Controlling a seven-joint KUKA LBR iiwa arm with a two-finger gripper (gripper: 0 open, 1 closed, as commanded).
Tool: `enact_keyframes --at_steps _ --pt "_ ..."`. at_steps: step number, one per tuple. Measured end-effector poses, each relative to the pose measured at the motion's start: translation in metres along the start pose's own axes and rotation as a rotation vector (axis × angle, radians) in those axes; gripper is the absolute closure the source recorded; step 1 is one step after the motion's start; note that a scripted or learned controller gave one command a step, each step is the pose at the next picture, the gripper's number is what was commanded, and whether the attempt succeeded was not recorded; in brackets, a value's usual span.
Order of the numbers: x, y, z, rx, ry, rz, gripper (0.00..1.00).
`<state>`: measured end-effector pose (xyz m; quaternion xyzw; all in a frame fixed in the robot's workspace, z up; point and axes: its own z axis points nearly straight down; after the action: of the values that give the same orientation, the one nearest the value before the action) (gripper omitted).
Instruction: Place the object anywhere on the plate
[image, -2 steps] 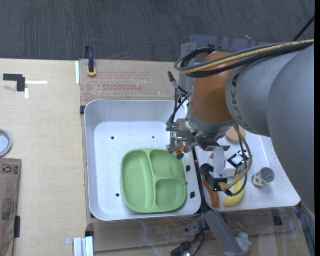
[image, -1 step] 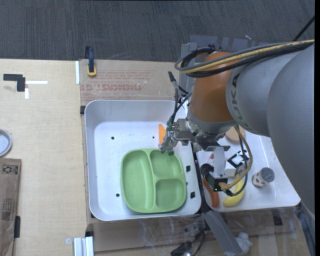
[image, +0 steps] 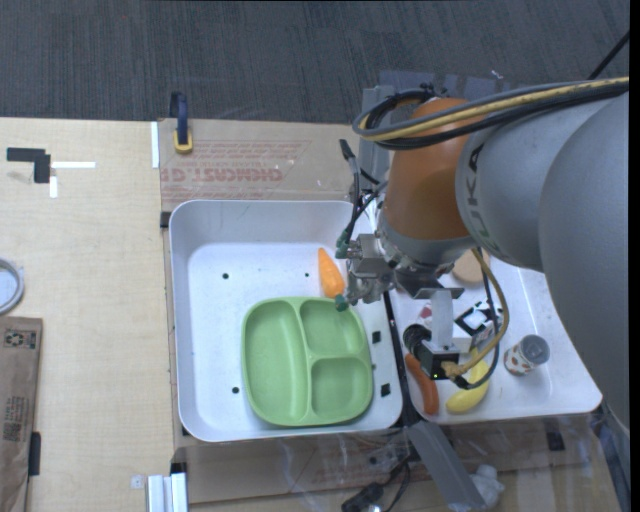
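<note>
A green plate (image: 300, 375) with three compartments lies in the left bin (image: 200, 300), toward its front right. An orange carrot (image: 329, 272) with a small green tip sits just behind the plate's far right corner, close to the bin's right wall. My gripper (image: 358, 280) hangs right beside the carrot, on its right, above the divide between the two bins. The wrist and its orange band hide the contact, so I cannot tell whether the carrot is held or merely touched.
The right bin (image: 560, 400) holds a red sausage (image: 425, 388), a yellow banana (image: 470, 392), a small round cup-like toy (image: 526, 353) and a tan item (image: 466, 268) partly under the arm. A cardboard sheet (image: 250, 165) lies behind the left bin.
</note>
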<state>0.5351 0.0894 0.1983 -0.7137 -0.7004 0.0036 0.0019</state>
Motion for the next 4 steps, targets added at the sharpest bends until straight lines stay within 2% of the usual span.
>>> enact_keyframes --at_steps 1,2,3,4 --pt "0.032 -0.035 0.047 -0.002 0.000 -0.198 1.00" --pt "0.038 -0.058 0.040 -0.002 0.001 0.006 1.00" --pt "0.066 -0.034 0.051 -0.003 0.000 -0.063 1.00" --pt "0.102 -0.060 0.037 -0.003 0.000 -0.191 1.00"
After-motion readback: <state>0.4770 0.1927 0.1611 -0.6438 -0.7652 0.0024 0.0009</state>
